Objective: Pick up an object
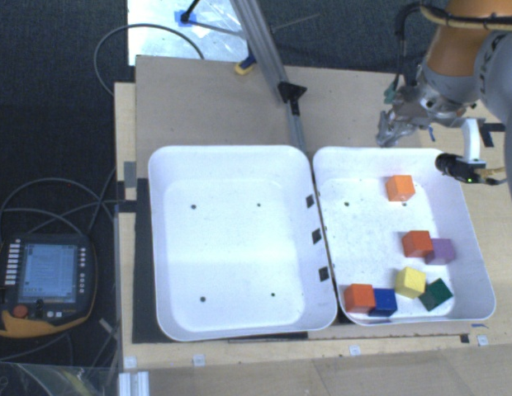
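Several small blocks lie in the right bin [479, 258]: an orange block [400, 188] near its back, a darker orange block [417, 243] beside a purple block [442, 250], a yellow block [410, 282], a green block [436, 293], a blue block [385, 301] and another orange block [359, 296] at the front. My gripper [393, 130] hangs above the back edge of the right bin, up and slightly left of the rear orange block, with nothing seen in it.
The left bin [231, 238] sits beside the right one. A grey pole [264, 48] slants across the bench behind the bins. A teach pendant [43, 283] lies on the floor at left.
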Robot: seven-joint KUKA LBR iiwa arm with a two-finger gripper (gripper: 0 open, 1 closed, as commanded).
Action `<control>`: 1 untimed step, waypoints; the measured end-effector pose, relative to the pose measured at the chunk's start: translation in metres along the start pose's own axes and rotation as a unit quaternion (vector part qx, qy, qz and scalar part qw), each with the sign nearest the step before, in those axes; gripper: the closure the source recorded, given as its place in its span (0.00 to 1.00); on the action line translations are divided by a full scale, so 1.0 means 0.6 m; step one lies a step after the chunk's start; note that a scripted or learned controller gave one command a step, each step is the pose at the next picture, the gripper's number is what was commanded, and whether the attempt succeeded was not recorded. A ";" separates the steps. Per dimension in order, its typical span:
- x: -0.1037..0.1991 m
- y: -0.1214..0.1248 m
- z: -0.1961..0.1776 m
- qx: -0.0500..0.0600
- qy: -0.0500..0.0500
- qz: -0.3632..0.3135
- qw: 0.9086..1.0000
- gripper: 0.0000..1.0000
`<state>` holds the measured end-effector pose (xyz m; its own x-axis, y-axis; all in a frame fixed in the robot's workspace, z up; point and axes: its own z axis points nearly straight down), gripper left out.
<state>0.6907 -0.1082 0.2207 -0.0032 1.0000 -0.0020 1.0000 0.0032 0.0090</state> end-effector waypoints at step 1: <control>-0.004 -0.009 -0.104 0.000 0.000 0.000 1.000 1.00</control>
<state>0.6846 -0.1106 0.2828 -0.0032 1.0000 -0.0019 0.9999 0.0033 0.0098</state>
